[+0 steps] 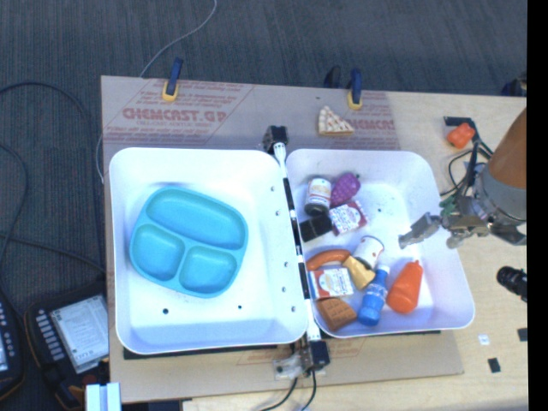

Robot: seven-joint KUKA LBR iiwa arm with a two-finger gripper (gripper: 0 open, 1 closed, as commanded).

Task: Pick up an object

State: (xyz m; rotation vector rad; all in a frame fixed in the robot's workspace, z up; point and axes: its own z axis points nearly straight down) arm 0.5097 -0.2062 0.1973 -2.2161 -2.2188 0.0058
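Targets: I see the pickable clutter all in the right bin [402, 163], none of it lifted. An orange bottle [406, 286] lies toward the near right corner, just beside a blue bottle [374, 296]; a white jar [369, 249], a purple grape cluster [346, 187], a dark-capped jar [318, 194] and some small packets crowd the bin's left half.

Nearest candidate: my guess is the orange bottle or the white jar, as both lie close to the tool.

Gripper: the gripper [425, 228] hangs over the bare right part of the right bin, above the orange bottle in the view. I read its fingers as spread apart with nothing between them, though they are small and grey against white.

Arm: it comes in from the right, its orange band [519, 154] at the frame edge.

Left bin: the left bin [137, 165] carries a blue divided tray [188, 241], well apart from the tool.

Risk, crowding: the bottles touch, so I judge a descent between them could nudge both and close on neither.

Risk, shape: the round bottle may roll or squirt out of a closing pinch.

Risk, wall: a reach near the bin's right rim could clip it.
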